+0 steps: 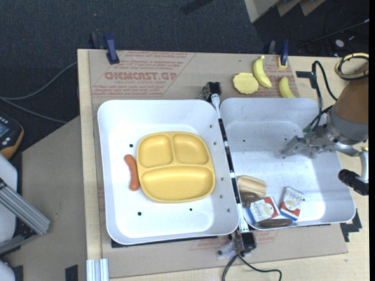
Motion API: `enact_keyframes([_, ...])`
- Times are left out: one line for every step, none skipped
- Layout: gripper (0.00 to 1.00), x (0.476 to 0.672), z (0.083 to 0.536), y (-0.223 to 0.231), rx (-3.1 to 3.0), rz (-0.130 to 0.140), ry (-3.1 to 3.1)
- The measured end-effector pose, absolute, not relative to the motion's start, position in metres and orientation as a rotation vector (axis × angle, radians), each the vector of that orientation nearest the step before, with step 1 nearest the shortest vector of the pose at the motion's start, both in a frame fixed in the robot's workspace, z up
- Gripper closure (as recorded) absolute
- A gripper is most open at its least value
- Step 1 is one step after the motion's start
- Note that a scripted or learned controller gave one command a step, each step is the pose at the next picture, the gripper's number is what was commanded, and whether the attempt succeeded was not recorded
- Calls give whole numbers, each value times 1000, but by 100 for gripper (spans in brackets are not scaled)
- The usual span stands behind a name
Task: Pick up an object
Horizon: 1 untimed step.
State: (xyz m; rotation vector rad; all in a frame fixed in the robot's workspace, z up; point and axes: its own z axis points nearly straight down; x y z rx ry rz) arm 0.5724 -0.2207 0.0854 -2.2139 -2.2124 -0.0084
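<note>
Trouble is looming: the hand (pixel 291 150) is hovering over bare floor in the right bin (pixel 258 111), apparently gripping nothing. Closing there risks missing the small cartons (pixel 292 202) entirely.

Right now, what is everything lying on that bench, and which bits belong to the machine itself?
Bins: two, white, side by side; left bin, right bin.
Divided plate: one, yellow, in the middle of the left bin.
Sausage: one, orange-red, in the left bin just left of the plate.
Bread-like piece: one, tan, right bin's near left corner.
Small packets: two, red and white, along the right bin's near edge.
Bananas: two, yellow, on the bench behind the right bin.
Round piece: one, yellow, beside the bananas.
Arm: one, grey with orange band, from the right.
Gripper: one, grey, over the right bin.
</note>
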Motion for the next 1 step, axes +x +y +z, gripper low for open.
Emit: enact_keyframes([0, 474, 84, -179, -2216, 5, -2211])
